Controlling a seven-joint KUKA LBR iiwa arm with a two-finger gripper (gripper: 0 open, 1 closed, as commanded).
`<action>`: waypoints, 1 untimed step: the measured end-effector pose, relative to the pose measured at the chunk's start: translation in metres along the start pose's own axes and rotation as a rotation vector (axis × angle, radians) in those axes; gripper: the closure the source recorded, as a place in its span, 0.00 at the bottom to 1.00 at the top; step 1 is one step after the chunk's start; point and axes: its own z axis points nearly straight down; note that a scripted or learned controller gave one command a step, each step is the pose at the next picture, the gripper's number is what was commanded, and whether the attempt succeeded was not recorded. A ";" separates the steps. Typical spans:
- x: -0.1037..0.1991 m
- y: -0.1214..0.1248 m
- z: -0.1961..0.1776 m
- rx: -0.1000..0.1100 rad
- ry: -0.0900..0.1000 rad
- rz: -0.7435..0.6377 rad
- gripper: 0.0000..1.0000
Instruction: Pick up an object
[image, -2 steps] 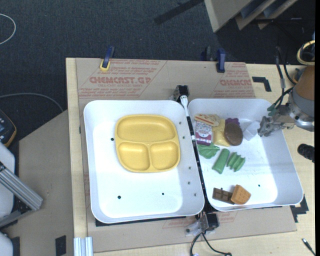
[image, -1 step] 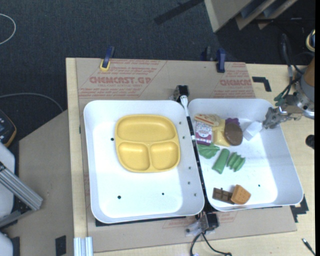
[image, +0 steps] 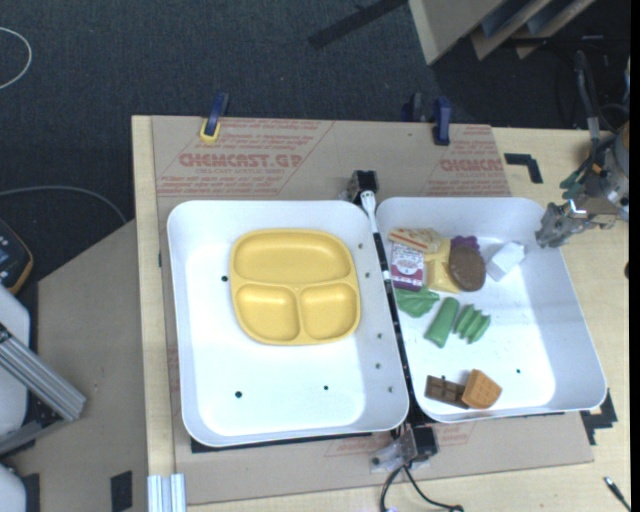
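A jumble of toy food (image: 445, 290), green, brown and tan, lies in the right bin (image: 560, 330). My gripper (image: 552, 228) hovers at its far rim, blurred; its grip unreadable, I cannot tell.

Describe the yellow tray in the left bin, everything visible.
The yellow tray is a rounded-corner divided plate, looks like matte plastic. It has three compartments: one wide one along the far side, two smaller ones side by side on the near side, split by raised ridges. It lies flat, right way up, in the upper middle of the left bin, resting on the bin's floor. Nothing sits in it or touches it otherwise.
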 end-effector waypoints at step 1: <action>0.052 -0.015 -0.003 0.008 0.005 -0.004 1.00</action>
